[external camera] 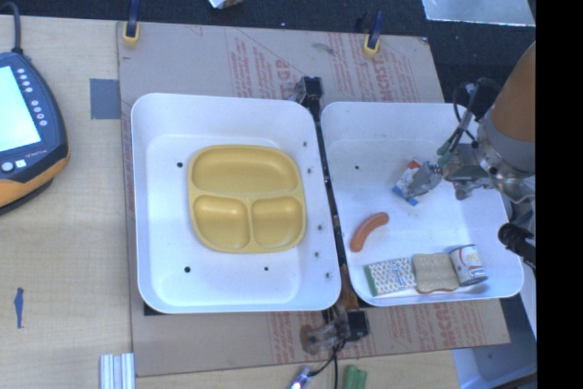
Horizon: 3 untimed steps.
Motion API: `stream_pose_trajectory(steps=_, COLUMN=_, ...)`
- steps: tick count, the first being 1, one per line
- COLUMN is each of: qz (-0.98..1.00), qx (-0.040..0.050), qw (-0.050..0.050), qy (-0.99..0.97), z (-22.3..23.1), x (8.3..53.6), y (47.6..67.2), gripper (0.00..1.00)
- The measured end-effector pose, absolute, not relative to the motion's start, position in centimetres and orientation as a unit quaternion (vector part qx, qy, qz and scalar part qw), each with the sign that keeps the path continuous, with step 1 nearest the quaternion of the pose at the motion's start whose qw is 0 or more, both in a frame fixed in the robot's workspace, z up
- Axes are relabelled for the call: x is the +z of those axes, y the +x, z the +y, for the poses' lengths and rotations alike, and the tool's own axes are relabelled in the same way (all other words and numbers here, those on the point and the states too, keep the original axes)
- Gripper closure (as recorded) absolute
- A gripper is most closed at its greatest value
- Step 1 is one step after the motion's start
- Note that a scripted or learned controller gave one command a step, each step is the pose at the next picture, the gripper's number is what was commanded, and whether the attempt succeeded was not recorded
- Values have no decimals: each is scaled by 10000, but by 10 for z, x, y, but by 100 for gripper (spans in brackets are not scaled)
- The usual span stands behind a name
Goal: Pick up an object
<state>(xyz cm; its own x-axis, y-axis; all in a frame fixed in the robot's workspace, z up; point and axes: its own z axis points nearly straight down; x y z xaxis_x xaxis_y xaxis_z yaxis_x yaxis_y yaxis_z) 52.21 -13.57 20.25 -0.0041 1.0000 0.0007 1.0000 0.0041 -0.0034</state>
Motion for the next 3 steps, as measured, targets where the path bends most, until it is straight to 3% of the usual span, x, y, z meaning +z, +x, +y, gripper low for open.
stream_pose_trajectory(steps=1, qz=-7094, qx=23, qw=15, qy=-7048, z=-151, x=91, y=570, gripper=0)
stream_pose_trajectory(steps=2, qz=-7083, qx=3, qw=5, qy=-7059, z=-205, x=92, y=656, gripper=0)
stream_pose_trajectory(steps=3, qz=-7093, qx=14, qw=10, qy=-7049, z=-162, x=92, y=627, gripper=0)
